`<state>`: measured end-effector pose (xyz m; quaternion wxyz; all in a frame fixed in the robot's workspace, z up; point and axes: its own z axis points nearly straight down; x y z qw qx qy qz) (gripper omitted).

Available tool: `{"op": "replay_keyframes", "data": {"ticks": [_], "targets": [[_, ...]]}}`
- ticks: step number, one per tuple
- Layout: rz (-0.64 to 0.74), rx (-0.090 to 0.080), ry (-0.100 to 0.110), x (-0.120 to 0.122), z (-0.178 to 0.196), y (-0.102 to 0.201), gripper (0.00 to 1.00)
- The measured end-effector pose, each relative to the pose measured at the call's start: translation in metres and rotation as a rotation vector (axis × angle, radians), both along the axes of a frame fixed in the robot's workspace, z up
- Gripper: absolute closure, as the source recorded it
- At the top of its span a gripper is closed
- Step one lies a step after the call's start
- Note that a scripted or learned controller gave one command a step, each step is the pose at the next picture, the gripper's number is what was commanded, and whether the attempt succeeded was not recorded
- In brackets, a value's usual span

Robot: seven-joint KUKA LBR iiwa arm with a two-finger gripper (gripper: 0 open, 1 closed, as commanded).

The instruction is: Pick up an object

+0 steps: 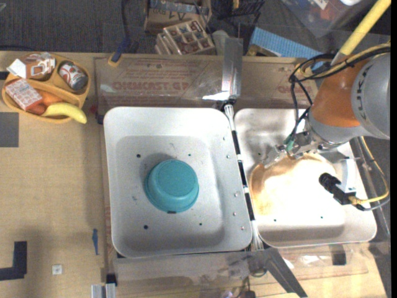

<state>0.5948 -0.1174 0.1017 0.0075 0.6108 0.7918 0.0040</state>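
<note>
A teal bowl (173, 185) sits upside down in the middle of the left bin (124, 129). My gripper (290, 145) is low over the upper middle of the right bin (260, 123), under the grey wrist with its orange band (338, 101). Just below the gripper a tan, translucent patch (282, 182) spreads over the right bin's floor; I cannot tell what it is or whether the gripper touches it. The gripper is far to the right of the bowl, across the rim between the bins.
A black fitting with a yellow cable (335, 188) hangs off the arm over the right bin's right side. A tray of fruit and packets (43, 89) sits at the bench's far left. Cardboard and clutter (180, 33) lie behind the bins.
</note>
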Motion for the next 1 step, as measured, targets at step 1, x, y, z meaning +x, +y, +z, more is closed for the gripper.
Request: {"op": "replay_keyframes", "data": {"ticks": [1], "targets": [[-0.049, 0.001, 0.008, 0.0287, -0.0127, 0.0004, 0.00]]}}
